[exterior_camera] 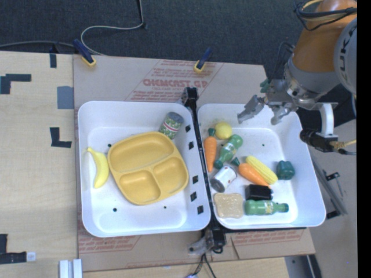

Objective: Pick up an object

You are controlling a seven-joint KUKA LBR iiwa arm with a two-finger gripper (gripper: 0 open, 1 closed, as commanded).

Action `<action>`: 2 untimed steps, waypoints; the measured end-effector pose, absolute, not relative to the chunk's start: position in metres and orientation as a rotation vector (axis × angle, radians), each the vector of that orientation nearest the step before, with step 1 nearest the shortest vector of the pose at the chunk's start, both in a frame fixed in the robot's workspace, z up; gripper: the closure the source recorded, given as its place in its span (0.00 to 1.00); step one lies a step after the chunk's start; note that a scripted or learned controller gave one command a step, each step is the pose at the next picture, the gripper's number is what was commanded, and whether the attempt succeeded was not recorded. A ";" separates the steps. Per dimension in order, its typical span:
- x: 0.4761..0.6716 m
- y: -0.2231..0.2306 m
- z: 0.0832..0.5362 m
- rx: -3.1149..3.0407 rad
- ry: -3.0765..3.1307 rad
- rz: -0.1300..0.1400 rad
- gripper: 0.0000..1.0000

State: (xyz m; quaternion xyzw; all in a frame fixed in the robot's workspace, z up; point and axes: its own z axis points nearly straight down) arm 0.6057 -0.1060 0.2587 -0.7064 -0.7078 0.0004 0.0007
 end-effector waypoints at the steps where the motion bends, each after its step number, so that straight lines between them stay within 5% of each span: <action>1: 0.632 -0.077 0.183 -2.218 -2.222 0.003 0.00; 2: 0.668 -0.096 0.124 -2.220 -2.222 0.005 0.00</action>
